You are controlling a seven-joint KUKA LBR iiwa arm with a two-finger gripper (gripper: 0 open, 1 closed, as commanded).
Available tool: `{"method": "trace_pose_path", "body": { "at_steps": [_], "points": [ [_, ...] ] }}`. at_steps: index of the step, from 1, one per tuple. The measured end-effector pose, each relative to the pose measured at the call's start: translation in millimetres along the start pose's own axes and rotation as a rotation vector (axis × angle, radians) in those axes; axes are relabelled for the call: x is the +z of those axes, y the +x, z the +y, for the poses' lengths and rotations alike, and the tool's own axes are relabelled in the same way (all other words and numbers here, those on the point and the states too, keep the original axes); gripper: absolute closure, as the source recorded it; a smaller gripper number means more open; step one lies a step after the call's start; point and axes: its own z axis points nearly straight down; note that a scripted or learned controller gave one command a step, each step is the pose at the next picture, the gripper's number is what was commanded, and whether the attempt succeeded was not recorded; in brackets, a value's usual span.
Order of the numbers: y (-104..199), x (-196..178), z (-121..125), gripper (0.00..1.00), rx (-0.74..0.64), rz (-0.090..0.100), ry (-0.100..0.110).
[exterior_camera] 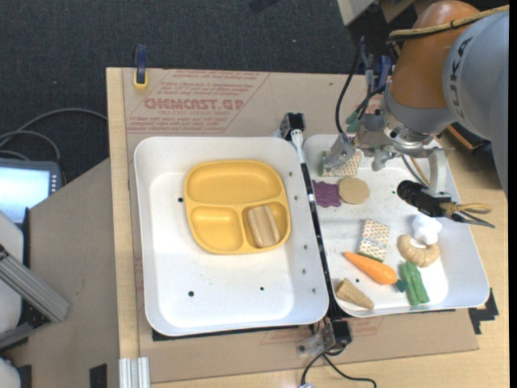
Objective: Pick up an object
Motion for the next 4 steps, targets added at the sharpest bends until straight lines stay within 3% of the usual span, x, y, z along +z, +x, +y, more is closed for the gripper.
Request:
{"method": "trace_pose_path", "body": {
  "at_steps": [1, 2, 3, 4],
  "points": [
    [-64, 22, -35, 0.00, 0.009, -0.002, 0.012],
    [-39, 111, 28, 0.00, 0.000, -0.003, 0.001],
    [-49, 61, -38, 0.00, 0.006, -0.001, 0.012],
    [-67, 109, -113, 0.00, 0.008, 0.000, 0.016]
  ]
}}
